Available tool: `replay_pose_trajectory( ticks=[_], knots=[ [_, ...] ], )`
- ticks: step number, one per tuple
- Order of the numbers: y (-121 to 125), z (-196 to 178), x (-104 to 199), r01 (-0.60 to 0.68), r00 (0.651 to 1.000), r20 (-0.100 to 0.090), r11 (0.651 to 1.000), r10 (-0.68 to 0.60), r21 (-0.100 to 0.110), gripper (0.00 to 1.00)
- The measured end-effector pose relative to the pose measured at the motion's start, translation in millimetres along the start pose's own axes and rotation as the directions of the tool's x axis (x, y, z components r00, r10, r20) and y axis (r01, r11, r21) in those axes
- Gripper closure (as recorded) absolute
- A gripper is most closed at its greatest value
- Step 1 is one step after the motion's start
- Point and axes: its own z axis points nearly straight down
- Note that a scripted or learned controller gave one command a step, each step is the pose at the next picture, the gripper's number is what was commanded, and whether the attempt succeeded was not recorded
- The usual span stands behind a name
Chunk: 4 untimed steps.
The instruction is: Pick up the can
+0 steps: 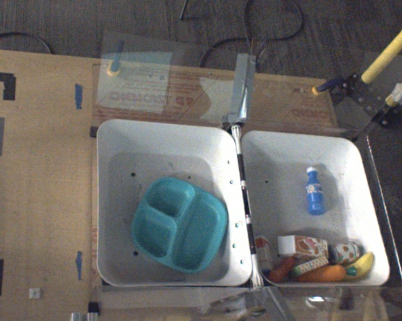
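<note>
From my seat, the pick hasn't started: nothing in the right-hand bin [365,175] looks disturbed or lifted, so I judge we're at the approach step. I can't tell how the gripper's jaws stand from this feed, nor whether they have hold of anything, so I won't guess.

I'm taking the blue bottle [315,191] as my landmark. The can [305,247] is below the bottle, towards the near wall of the same bin. It looks like a red-and-white labelled cylinder lying on its side with its pale end turned away from the bottle's right. It sits in a crowd. An orange carrot [325,273] lies just below it and seems to touch it, and a red piece [282,269] is below and left of it. A small patterned item [345,252] stands just to its right (too blurred for me to name, and it could be a second tin). Further right of that is a banana [362,264]. Far left of the bottle, in the other bin, lies a teal divided plate [180,223], well out of the way.

The next move, as I see it, calls for coming down over the can with the jaws across its round body rather than end to end. They should stay clear of the carrot, since a side-lying can is likely to roll
</note>
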Motion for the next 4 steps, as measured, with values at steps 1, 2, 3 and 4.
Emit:
replay_pose_trajectory(
  ticks=[1, 2, 3, 4],
  knots=[
    [-5, -17, 9, 0.367, 0.93, 0.001, 0.93, -0.367, -0.001, 1.0],
    [-11, 28, 16, 0.091, 0.996, -0.005, 0.996, -0.091, -0.001, 1.0],
    [-6, -17, 2, 0.105, 0.994, 0.0, 0.994, -0.105, 0.0, 1.0],
    [-1, -16, -5, 0.164, 0.986, 0.0, 0.986, -0.164, 0.0, 1.0]
  ],
)
